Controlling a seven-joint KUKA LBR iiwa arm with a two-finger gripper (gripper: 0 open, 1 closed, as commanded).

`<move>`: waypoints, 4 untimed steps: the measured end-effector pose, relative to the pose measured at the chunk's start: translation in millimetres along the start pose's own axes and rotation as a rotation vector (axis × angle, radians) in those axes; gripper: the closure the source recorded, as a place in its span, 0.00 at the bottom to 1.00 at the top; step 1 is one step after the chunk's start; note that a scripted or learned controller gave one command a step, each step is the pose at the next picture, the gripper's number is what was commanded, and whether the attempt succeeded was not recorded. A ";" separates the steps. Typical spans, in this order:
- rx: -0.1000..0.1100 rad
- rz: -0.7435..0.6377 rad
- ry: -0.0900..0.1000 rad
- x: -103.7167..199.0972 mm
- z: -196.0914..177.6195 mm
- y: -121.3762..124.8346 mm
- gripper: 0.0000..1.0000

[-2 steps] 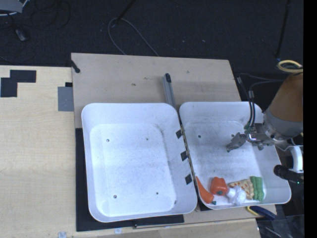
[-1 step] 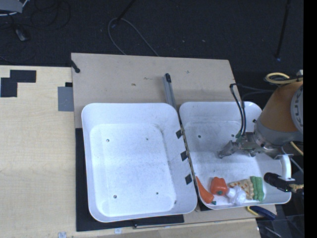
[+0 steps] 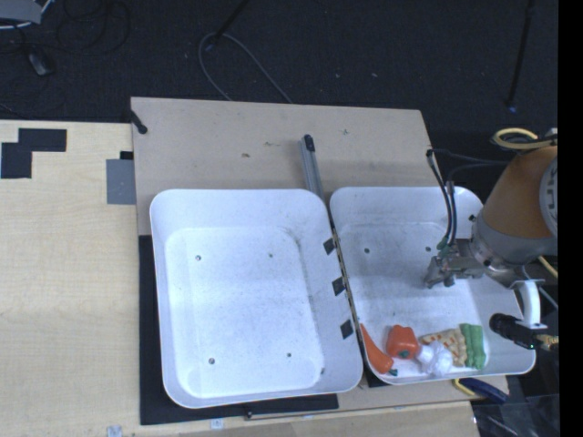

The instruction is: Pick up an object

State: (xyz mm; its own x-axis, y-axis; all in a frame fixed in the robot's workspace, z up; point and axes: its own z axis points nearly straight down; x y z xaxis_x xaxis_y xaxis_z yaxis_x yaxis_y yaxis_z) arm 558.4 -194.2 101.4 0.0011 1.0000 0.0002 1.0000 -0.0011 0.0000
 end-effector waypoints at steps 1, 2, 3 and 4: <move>-0.005 -0.001 -0.002 -0.6 -61.1 6.3 1.00; -0.003 -0.001 -0.001 2.5 -106.8 -0.1 1.00; -0.004 -0.001 -0.001 2.5 -168.8 -1.7 1.00; 0.001 -0.005 0.001 58.4 -160.6 11.0 1.00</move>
State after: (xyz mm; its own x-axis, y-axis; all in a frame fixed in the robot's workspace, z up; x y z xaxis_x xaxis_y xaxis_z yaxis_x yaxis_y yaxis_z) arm 569.5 -135.8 262.1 -0.0038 1.0000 0.0010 1.0000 0.0038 -0.0005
